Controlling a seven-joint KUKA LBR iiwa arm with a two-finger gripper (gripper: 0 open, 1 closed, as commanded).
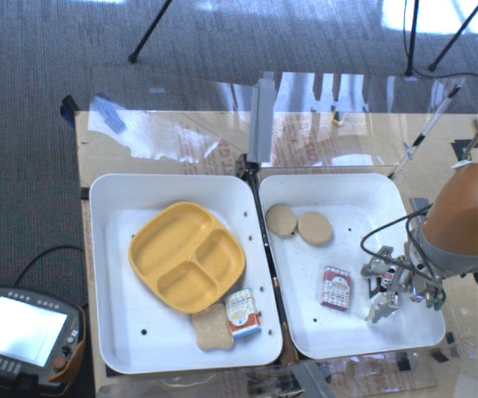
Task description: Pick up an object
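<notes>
The arm (456,222) showed a broad orange band over a grey wrist section, at the right bin's (305,351) right edge. A black cable looped from the wrist. The gripper (385,293) was silvery metal with dark parts (small details too blurred to tell).

- The bench (181,143) carries two white bins side by side.
- Left bin (106,222) sits at its left edge.
- Right bin (346,185) sits toward its right edge.
</notes>
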